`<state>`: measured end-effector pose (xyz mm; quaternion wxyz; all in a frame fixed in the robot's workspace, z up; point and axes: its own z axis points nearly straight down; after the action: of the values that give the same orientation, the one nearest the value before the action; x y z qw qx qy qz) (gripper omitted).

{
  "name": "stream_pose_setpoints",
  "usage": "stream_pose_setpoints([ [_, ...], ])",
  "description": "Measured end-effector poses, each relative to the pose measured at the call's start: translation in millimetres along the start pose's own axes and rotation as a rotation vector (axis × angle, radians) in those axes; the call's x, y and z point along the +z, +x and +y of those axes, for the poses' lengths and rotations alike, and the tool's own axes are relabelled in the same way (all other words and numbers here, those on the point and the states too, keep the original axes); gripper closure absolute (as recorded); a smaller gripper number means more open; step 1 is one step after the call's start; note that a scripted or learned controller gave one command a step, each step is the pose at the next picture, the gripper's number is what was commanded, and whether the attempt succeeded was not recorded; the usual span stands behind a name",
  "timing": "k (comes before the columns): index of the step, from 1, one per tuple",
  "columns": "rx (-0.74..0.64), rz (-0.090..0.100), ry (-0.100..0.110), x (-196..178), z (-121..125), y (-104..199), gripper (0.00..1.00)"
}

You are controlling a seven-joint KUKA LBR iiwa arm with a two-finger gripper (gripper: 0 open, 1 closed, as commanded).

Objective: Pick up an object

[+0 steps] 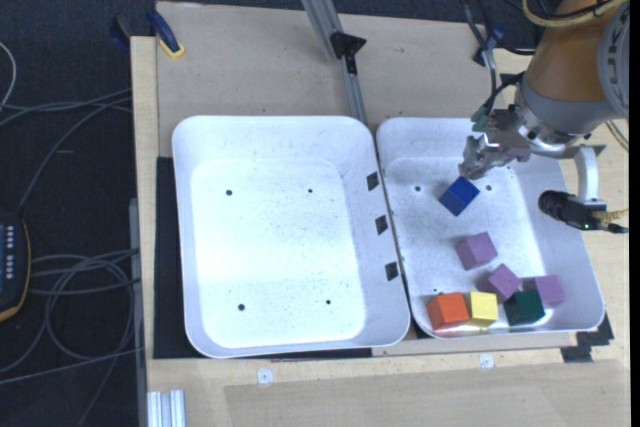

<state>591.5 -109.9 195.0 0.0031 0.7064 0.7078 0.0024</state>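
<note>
Hovering gripper (478, 161) just above blue cube (459, 196), finger state unclear, purple cubes (476, 249) nearby

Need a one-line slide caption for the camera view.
Gripper over the right bin, just above a blue cube; six more blocks clustered near the front.

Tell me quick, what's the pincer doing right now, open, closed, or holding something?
Pincer: over the right bin, just above the blue block; open or closed cannot be told, and no grip on the block is visible.

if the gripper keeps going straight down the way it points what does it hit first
Most likely the blue cube, which sits just below the gripper in the right bin. Depth is unclear from this single slanted view, so it could graze past onto the bin floor.
</note>
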Motion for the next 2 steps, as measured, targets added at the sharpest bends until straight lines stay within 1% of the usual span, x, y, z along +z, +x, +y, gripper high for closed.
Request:
stream_pose_setpoints([
  [1, 0.000, -0.001, -0.002, -63.3, -2.8, -3.2, 1.00],
  [2, 0.000, 0.000, 0.000, -107.4, -1.0, -3.1, 1.00],
])
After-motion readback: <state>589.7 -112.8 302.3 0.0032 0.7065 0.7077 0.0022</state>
